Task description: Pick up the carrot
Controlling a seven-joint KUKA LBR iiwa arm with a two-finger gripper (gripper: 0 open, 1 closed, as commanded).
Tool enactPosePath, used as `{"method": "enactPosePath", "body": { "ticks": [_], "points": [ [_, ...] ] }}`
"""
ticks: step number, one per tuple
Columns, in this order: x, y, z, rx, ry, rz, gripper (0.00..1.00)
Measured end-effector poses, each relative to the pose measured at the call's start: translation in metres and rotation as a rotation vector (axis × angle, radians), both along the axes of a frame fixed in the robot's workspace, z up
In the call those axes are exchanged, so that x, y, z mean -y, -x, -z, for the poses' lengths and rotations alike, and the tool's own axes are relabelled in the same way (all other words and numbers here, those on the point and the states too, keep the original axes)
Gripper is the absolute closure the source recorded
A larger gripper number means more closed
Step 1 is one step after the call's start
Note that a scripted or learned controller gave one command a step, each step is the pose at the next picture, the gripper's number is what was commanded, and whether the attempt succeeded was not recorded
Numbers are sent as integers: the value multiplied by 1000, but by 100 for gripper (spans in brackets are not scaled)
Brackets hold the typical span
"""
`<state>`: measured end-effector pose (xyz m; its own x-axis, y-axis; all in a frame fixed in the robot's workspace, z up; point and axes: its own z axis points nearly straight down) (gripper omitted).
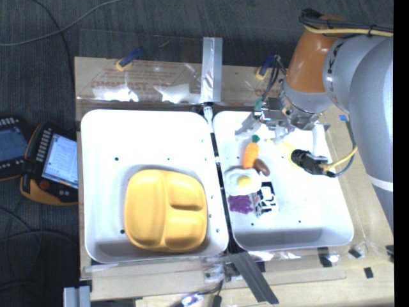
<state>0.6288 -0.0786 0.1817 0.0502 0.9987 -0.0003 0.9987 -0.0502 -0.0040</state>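
So the carrot [250, 153] sat in the right bin [319, 222], pretty crowded: a brown piece [262, 167] touching its lower end, a fried egg [243, 181] just below, then something purple [240, 203] and a black-and-white item [267, 198]. A yellow divided tray [166, 210] lay in the left bin [102, 171]. The tool [268, 128] hovered just above the carrot, arm coming in from the right; honestly couldn't tell if it was open or gripping anything.

Both bins [147, 123] are white; the left one holds a yellow tray [166, 210]; in the right bin, an orange carrot [250, 153] lies at twelve o'clock from a white-and-yellow fried egg [243, 181]; a purple item [240, 203] sits at six o'clock; the arm [358, 75] is grey, banded orange.
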Motion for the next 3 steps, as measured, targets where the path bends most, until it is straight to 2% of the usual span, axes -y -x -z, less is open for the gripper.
{"method": "enactPosePath", "body": {
  "ticks": [1,2,3],
  "points": [
    [25,-17,88,1,0,-120,0],
    [32,-5,92,16,-1,-54,0],
    [30,-5,83,15,-5,-56,100]
  ]
}}
